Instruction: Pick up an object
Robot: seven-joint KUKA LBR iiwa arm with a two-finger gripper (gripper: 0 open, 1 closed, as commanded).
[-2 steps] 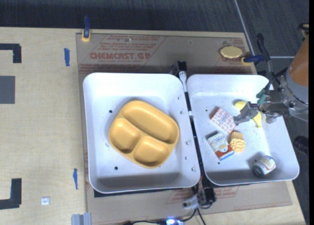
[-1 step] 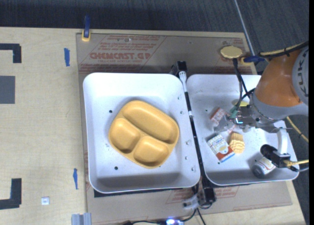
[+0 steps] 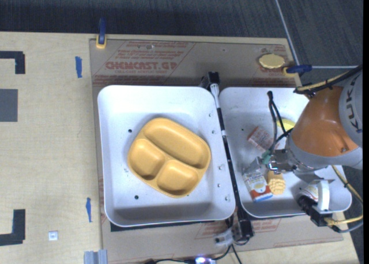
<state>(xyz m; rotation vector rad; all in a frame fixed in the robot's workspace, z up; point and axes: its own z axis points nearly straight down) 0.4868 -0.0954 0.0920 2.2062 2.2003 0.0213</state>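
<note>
Yellow three-compartment tray [image 3: 168,157] in left bin [image 3: 109,142], gripper [image 3: 266,163] over right bin [image 3: 236,107]

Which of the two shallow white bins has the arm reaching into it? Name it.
The right-hand shallow white bin, holding small mixed items. The grey arm with the orange band hangs over it; the left bin holds a yellow three-compartment tray.

Two white bins [image 3: 109,142], one yellow tray [image 3: 168,156]

Arm [image 3: 334,124] cut off by right frame edge; its orange band covers the right part of the right bin [image 3: 242,107]. Hand [image 3: 271,163] too cluttered to resolve. Small packets [image 3: 262,185] beneath it: labels too small to read.
</note>
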